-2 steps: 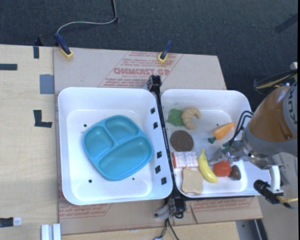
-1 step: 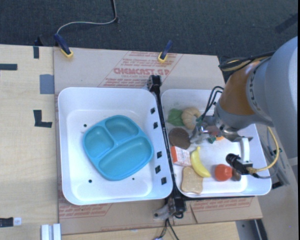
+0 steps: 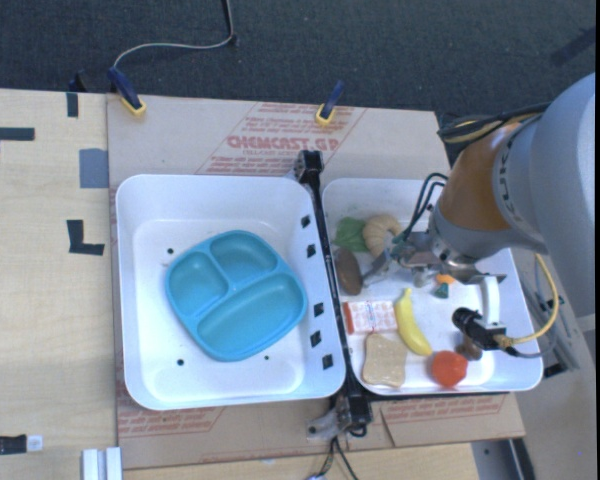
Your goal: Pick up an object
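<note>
My gripper [image 3: 395, 258] is down in the right bin [image 3: 515, 363], in its upper middle part, right of centre in the frame. Whether it is spread or pressed together I cannot tell, and nothing visible sits in it. The things I could pick lie close around it. A dark brown oblong piece [image 3: 348, 270] is just to its left, with a green item [image 3: 351, 232] and a beige lumpy item [image 3: 382, 230] just above, near the bin's upper left. Below my gripper a banana [image 3: 412, 323] lies lengthwise, beside a flat packet with red print [image 3: 369, 316]. A slice of bread [image 3: 384, 359] and a red tomato [image 3: 447, 368] rest along the bin's lower edge. A small orange bit [image 3: 442, 290] lies by my wrist. My arm, with its orange band [image 3: 470, 183], comes in from the right of the frame. The left bin [image 3: 140, 218] holds a blue divided plate [image 3: 237, 293], well apart from my gripper.
</note>
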{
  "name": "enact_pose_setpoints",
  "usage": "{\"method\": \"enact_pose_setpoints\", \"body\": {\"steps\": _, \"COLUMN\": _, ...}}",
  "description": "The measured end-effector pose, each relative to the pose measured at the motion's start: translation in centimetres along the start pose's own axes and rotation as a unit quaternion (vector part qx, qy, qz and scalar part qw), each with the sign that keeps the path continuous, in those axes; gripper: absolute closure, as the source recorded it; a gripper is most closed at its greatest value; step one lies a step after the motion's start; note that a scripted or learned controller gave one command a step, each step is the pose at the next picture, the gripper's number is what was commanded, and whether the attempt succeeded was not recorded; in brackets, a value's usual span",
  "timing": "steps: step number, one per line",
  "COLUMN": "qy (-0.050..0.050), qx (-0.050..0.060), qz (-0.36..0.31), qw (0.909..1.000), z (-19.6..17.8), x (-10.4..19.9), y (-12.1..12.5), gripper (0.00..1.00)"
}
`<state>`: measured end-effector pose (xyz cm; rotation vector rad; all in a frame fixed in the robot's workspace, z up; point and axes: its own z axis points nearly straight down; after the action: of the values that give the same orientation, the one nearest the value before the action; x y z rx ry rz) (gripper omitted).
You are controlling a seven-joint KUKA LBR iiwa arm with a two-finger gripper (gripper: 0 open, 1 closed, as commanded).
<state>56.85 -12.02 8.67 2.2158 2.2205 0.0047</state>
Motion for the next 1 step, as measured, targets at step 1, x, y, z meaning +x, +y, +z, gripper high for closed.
{"method": "enact_pose_setpoints", "body": {"steps": 1, "qy": 0.000, "qx": 0.000, "qz": 0.001, "qw": 1.0000, "z": 0.00, "x": 1.81, "y": -5.39, "gripper": 0.00}}
